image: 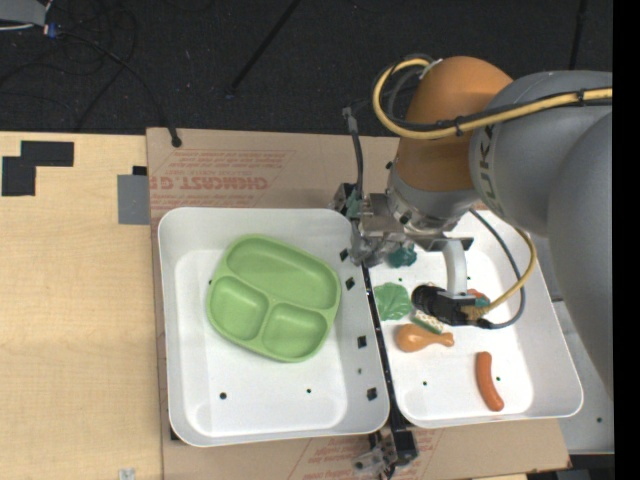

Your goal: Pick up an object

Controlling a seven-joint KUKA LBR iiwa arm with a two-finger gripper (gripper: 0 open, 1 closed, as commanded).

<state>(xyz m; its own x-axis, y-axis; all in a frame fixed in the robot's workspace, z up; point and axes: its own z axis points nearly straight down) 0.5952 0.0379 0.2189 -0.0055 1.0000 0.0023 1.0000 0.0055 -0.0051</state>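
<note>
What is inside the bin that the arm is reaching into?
A green leafy piece, an orange drumstick toy, a red-orange sausage and a small teal thing close by the gripper. The arm covers the bin's far corner, so what lies there cannot be seen.

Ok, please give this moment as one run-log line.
hand: over right bin, upper left, by teal object | left bin: green plate | right bin also: leaf, drumstick, sausage
</note>
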